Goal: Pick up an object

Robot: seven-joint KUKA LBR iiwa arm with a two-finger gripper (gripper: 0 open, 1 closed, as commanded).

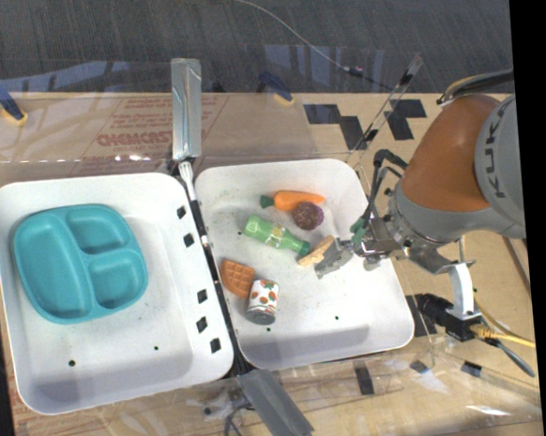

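Two-finger metal gripper [337, 257] sits low over the right part of the right-hand shallow white plastic bin [306, 337], reaching in from the right on the grey arm with the orange band [457, 165]. Cannot tell from this angle whether the fingers are apart or closed. Its tip lies just beside, possibly touching, a small tan wedge-shaped piece [315, 252]; contact not resolvable, and nothing is visibly lifted.

Candidate objects, all in the right bin. Green plastic bottle [274, 235] lies on its side just left of the tan piece, tilted along a diagonal. Above it, an orange toy carrot with a green stub [294, 199], and touching its lower right side a dark purple round item [308, 216]. Toward the bin's left wall, an orange waffle-patterned flat piece [238, 276]; just beside it lower right, a small tin can with a printed label [262, 300] lying tipped over.

Left-hand shallow white bin [116, 370] holds a teal plastic divided tray with three compartments [79, 260], flat, in the upper left half.

Bins stand side by side, rims touching, black clips along the shared edge. Beneath them a brown cardboard-covered bench top [246, 111] with red printing, clear plastic sheeting and tape. A grey metal bar [186, 106] stands behind the seam. Floor beyond is dark grey carpet [98, 29]; thin cables run across the upper right
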